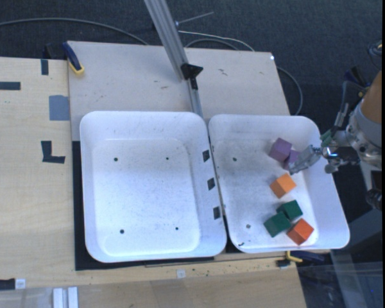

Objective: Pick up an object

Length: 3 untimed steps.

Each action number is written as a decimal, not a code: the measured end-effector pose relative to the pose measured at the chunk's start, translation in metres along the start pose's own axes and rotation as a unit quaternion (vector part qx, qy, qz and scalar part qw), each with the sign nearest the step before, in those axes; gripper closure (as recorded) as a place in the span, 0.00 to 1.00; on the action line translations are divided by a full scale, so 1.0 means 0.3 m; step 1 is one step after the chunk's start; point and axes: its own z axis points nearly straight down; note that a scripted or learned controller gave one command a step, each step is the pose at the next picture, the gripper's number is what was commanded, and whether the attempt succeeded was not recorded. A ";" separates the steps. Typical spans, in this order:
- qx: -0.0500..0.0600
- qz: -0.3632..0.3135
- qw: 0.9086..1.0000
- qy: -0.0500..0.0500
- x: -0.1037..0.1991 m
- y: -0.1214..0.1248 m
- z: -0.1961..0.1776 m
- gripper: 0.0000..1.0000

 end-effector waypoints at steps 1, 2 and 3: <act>-0.002 -0.007 1.000 0.002 0.187 0.117 -0.227 0.00; 0.003 -0.004 1.000 0.002 0.177 0.109 -0.214 0.00; 0.005 0.000 1.000 0.001 -0.058 0.047 -0.089 0.00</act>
